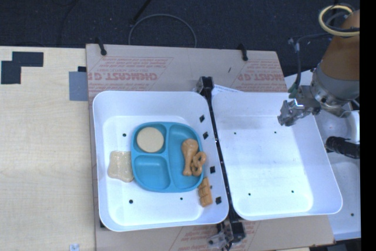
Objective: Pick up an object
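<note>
Starting at the left, the table (pixel 41 144) carries two shallow white bins, and everything worth picking sits in the left bin (pixel 111 104). A pale flat piece (pixel 120 166) lies on the bin floor, touching the left edge of a blue divided tray (pixel 154 176). In the tray's upper left compartment rests a round tan disc (pixel 150 139); in its right compartment lies a knobbly tan pretzel-like piece (pixel 192 157). Just off the tray's lower right corner, on the bin floor near the divider, lies a small brown chunk (pixel 204 192).

Further right comes the right bin (pixel 305 200), and above its upper right edge hangs the tool (pixel 289 113) on the grey arm (whether it is spread or pressed together cannot be told at this size). It carries nothing visible.

The step in hand looks like the approach. To do it well, the tool should cross the divider between the bins high enough to clear it, then descend straight over one chosen piece. The pale flat piece or the brown chunk seem easier targets, since the tray walls could block a closing grasp. Every candidate lies well apart from the tool, to its left and lower in the view.
</note>
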Controlling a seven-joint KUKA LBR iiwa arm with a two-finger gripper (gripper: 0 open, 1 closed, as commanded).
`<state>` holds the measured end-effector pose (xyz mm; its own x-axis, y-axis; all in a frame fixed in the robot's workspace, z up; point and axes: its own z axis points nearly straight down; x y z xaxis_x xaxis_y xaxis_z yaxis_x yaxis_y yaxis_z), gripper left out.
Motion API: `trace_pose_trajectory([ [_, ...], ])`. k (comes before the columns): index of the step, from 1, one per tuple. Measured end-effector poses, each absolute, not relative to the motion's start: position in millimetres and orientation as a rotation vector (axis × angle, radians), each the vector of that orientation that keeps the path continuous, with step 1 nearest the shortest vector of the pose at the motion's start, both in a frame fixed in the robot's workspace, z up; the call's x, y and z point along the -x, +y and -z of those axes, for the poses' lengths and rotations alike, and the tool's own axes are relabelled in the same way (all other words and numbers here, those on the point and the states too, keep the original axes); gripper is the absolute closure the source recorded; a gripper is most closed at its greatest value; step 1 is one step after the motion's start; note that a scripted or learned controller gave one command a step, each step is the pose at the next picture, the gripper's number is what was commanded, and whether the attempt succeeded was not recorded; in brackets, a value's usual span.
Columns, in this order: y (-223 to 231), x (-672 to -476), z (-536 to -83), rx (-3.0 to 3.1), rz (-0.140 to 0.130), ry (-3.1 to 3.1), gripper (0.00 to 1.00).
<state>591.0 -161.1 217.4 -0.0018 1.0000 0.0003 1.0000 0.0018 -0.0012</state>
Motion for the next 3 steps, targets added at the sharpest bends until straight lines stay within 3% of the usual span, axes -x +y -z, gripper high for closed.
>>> trace_pose_trajectory([
  [3, 0.7, -565.8, -199.9, 2.215, -0.005, -2.221, 1.00],
])
